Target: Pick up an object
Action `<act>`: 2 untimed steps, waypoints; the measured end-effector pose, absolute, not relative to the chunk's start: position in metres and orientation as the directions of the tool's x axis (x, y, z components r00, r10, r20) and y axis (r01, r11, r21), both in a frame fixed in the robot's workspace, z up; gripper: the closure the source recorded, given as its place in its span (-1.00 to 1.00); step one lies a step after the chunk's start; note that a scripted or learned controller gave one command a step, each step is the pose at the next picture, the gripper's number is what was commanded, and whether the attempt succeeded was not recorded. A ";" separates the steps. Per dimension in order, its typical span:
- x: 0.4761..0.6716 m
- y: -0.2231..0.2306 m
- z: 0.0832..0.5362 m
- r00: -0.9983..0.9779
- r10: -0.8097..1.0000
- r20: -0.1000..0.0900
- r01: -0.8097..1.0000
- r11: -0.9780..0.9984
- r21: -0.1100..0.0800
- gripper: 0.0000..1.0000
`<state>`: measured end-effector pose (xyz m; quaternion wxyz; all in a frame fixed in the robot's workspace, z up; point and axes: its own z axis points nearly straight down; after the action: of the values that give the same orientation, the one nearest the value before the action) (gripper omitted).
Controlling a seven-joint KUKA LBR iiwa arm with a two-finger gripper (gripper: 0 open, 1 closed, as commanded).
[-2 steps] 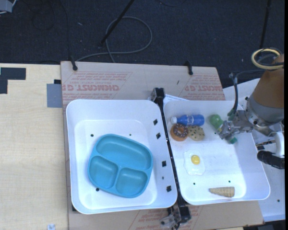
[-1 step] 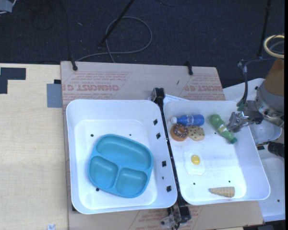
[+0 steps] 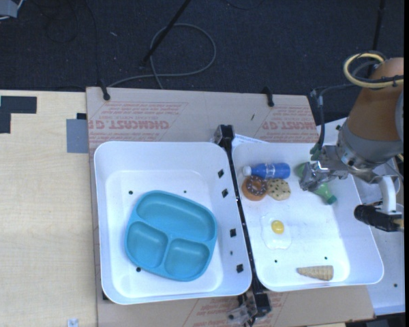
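Partly claw (image 3: 316, 176) hides green object (image 3: 324, 192).

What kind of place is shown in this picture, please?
Probably a robotics lab bench: a grey arm reaches over two white bins, one holding toy food like a fried egg, with cables on the floor.

Arm (image 3: 373, 118) reaches in, end effector (image 3: 315, 176) lowered.

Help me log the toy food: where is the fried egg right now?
In the camera view, the fried egg lies mid-floor in the right bin, below the cookie and doughnut, above the ice cream cone.
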<state>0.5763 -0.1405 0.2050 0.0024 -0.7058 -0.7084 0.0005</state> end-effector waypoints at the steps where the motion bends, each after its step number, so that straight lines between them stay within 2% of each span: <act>1: 0.576 -0.079 0.205 -0.004 1.000 0.003 1.000 0.004 -0.004 1.00; 2: 0.577 -0.034 0.202 -0.003 1.000 0.002 1.000 0.003 -0.004 1.00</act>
<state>0.5774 -0.0339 0.2017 0.0022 -0.7060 -0.7082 0.0007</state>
